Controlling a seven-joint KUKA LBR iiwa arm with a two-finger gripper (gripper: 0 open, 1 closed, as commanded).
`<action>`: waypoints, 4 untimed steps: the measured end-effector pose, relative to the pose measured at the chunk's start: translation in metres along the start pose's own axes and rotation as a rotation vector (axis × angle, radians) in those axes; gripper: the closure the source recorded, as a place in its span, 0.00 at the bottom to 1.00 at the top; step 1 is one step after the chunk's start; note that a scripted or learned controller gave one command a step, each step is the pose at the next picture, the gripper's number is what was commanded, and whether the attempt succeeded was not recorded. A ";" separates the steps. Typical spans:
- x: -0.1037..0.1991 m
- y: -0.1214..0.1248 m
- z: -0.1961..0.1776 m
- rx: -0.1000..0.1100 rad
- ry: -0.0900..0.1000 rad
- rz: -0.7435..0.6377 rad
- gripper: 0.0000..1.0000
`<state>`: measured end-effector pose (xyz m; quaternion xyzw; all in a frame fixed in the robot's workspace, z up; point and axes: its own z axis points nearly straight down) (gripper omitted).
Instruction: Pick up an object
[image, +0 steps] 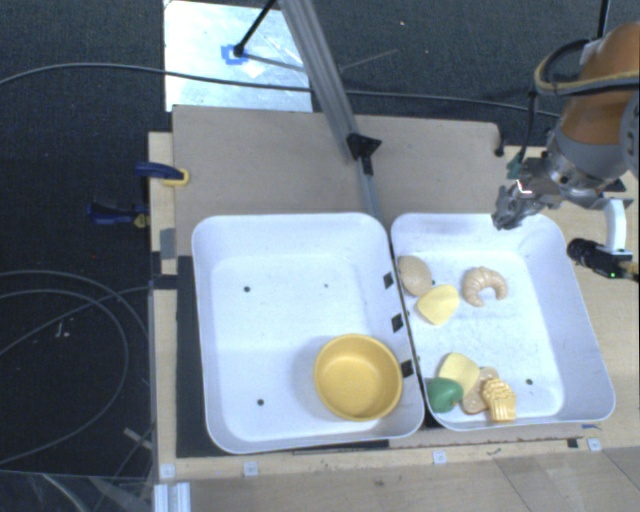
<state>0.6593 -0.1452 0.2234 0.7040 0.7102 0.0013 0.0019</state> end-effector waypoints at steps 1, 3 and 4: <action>0.058 -0.010 0.006 0.003 0.002 -0.002 1.00; 0.175 -0.014 0.008 0.002 0.003 -0.003 1.00; 0.233 -0.013 -0.005 0.002 0.004 -0.003 1.00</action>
